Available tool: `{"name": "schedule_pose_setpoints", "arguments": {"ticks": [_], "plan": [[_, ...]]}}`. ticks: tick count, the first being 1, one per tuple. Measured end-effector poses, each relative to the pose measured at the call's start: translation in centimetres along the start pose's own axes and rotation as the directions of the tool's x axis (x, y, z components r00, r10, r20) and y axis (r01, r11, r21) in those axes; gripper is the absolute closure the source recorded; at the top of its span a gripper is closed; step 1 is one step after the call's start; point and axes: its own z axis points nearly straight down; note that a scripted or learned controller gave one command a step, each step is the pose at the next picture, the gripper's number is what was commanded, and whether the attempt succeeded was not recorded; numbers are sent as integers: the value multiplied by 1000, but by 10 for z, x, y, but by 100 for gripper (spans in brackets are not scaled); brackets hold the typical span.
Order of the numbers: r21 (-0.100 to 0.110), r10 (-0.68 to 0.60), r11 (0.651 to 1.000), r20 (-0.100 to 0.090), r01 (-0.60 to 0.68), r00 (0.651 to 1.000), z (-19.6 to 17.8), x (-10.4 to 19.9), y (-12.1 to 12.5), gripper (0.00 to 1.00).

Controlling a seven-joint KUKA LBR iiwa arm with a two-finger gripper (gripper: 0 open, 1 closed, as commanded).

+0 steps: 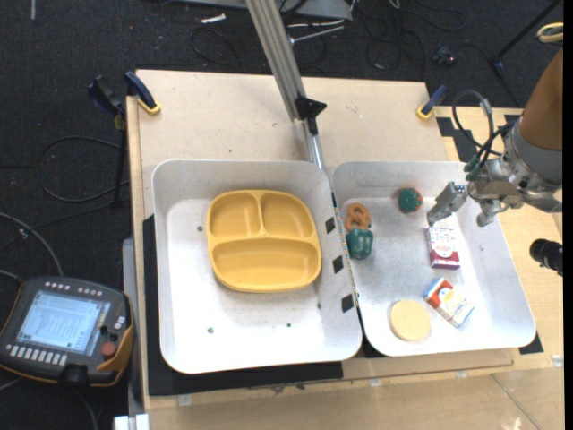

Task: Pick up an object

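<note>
At the far left, off the bench, we see a teach pendant (63,330) with a lit screen and grey casing lying on the dark floor. On the pale wooden bench (224,119) sits the left bin (175,240), a shallow white tray with rounded corners and a speckled surface, and in it lies a yellow plastic plate (264,240), smooth and rounded-square, divided into three compartments. In the right bin (501,276) we find, near the shared edge, a small brown ring-shaped pretzel (357,214) just above a green bell pepper (360,243), glossy and lumpy, the two nearly touching. Toward the bin's near edge rests a flat, pale tan disc (411,320). A small dark green ball (409,200) sits near the far wall. Further right lies a red and white carton (444,245), box-shaped and flat on its side, and below it a smaller colourful box (448,300), tilted. The gripper (466,207) hovers just above the carton's upper end with its two metal fingers spread apart and nothing between them.
</note>
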Motion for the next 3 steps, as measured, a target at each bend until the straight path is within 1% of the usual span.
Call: {"name": "schedule_pose_setpoints", "arguments": {"ticks": [1, 2, 3], "plan": [[0, 1, 1000, 0, -1, 1000, 0, 0, 0, 0], [5, 3, 1000, 0, -3, 1000, 47, -8, 2, 0], [5, 3, 1000, -1, -3, 1000, 91, -9, 2, 0]]}}
